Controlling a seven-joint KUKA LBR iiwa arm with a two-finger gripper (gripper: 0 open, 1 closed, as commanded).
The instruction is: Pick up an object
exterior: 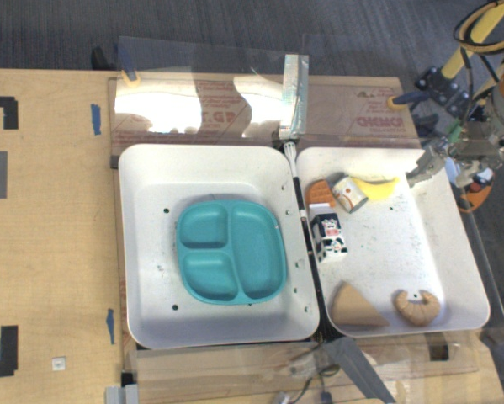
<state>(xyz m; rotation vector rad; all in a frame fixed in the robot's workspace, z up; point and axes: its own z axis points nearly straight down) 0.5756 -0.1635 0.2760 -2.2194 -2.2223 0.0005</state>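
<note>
So far nothing is being carried: my tool is hanging at the far right edge of the right bin, still in the approach step. Whether it is released or clenched I cannot tell, since the grey wrist parts are blurring together there.

Candidates are all lying to my tool's left and nearer the camera. Closest, just to its left, a yellow piece is sitting against the bin's far wall. Just beyond that a small white pack and an orange pack are sitting close together, possibly touching. Further toward the divider a printed carton is lying flat. Well away, at the near rim, a tan cone and a brown pastry are resting near each other.

I am judging the next move to call for swinging left over one item and dropping straight down. The yellow piece is the shortest reach, but the wall beside it may be crowding one side of the grasp; the carton is standing freer.

Beyond the divider, the left bin is holding a teal tray. Both bins are sitting on a brown desk marked with black and blue tape, a clear panel is standing behind them, and dark floor is showing past that.
</note>
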